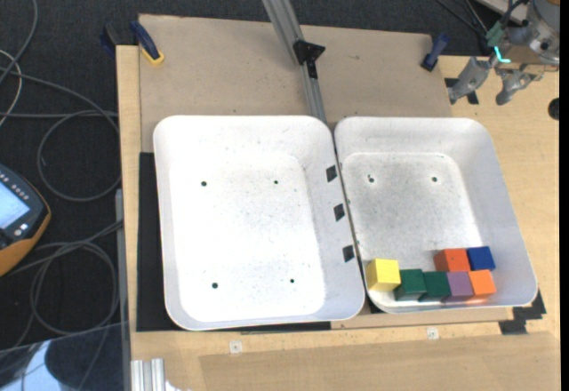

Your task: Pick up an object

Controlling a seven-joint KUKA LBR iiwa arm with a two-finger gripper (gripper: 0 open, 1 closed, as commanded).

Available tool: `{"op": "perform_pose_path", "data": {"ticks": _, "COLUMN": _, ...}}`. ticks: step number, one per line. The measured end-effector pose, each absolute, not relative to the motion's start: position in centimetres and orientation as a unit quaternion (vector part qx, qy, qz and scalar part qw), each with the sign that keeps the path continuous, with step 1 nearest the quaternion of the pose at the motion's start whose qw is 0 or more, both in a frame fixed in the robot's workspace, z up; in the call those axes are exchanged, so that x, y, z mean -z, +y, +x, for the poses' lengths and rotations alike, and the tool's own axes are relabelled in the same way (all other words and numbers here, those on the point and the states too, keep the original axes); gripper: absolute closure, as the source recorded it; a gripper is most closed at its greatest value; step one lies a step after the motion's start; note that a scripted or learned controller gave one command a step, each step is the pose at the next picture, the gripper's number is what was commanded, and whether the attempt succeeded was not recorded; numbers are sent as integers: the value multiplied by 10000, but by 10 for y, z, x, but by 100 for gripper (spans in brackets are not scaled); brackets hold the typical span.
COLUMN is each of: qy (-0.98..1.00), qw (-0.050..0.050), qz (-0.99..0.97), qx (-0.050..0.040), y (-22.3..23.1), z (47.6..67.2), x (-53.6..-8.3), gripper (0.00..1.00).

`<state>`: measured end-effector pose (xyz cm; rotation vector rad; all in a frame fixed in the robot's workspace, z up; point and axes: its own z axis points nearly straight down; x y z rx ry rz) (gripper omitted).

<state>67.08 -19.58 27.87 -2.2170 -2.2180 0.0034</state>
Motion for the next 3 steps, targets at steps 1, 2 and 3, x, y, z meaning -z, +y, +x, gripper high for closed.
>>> {"op": "perform_pose_path", "data": {"ticks": 1, "qy": -7078, "qw": 4, "qz": -7064, "qx": -6, "y": -196, "z": 671, "x": -282, "gripper": 0}}
{"op": "perform_pose_path", "data": {"ticks": 2, "qy": -7076, "qw": 21, "qz": -7066, "qx": -13, "y": -189, "z": 671, "x": -238, "gripper": 0}}
{"op": "perform_pose_path", "data": {"ticks": 3, "qy": -7073, "qw": 29, "qz": -7069, "qx": -20, "y": -185, "z": 663, "x": -179, "gripper": 0}}
